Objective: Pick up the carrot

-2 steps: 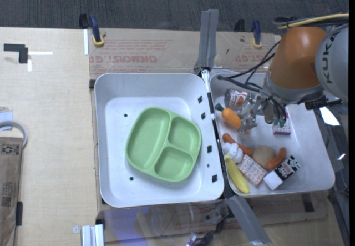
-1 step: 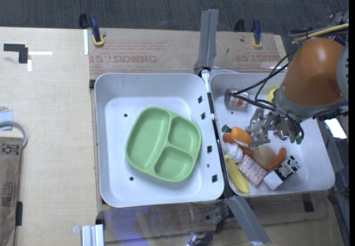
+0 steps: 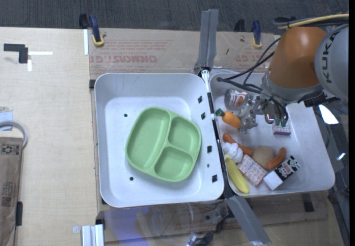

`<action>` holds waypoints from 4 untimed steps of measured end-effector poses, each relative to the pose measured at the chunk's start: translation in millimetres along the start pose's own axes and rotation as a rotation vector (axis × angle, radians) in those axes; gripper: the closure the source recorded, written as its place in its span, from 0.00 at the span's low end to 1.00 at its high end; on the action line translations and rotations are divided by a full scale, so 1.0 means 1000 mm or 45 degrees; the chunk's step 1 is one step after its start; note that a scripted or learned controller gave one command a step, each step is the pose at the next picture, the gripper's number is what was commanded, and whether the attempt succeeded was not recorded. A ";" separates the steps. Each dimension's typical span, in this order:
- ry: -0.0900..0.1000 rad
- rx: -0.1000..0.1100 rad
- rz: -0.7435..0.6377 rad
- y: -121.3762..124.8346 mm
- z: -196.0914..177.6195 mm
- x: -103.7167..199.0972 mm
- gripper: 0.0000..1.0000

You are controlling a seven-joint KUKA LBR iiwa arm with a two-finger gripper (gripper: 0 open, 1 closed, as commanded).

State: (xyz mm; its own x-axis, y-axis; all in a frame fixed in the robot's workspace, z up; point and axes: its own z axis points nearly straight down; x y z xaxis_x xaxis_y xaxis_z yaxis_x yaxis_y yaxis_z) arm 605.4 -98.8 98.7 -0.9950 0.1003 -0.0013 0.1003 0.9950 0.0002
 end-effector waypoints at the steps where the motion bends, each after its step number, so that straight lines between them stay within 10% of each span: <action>1: 0.001 -0.001 0.000 0.000 0.000 0.000 0.00; 2: -0.001 -0.002 0.002 0.000 -0.007 -0.001 1.00; 3: -0.002 -0.001 0.131 0.044 -0.092 -0.047 1.00; 4: -0.004 -0.002 0.132 0.045 -0.099 -0.049 1.00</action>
